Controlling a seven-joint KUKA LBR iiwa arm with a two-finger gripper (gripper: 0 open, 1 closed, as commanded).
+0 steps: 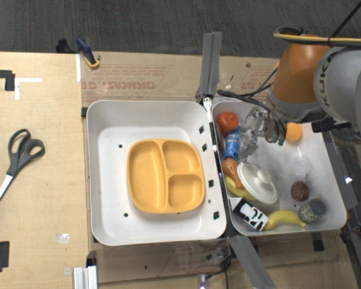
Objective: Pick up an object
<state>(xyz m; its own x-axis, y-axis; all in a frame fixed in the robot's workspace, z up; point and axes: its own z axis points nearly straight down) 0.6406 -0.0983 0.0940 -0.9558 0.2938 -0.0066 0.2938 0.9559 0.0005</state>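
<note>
nearest the lens, a banana (287, 219) lies along the front wall of the right bin (332, 161), its long axis running left to right, with a black-and-white packet (250, 215) at its left end and a small grey-green round thing (313, 211) at its right; just behind sit a white lidded dish (257, 183) and a brown ball (299, 191); a blue can (231, 146) and a red tomato-like piece (228, 121) crowd the bin's left wall, an orange ball (294, 132) rests toward the back; the gripper (253, 138) hangs low over the back-left part of that bin, fingers pointing down and to the left, and whether they are parted or closed on anything cannot be told from this slant; no object is seen between them; the blue can lies just to the gripper's left and the white dish just in front of it, so either looks the likeliest target, judged by nearness alone; the left bin (102, 179) holds a yellow divided plate (166, 175); scissors (17, 159) lie well apart on the wooden bench (36, 221).
</note>
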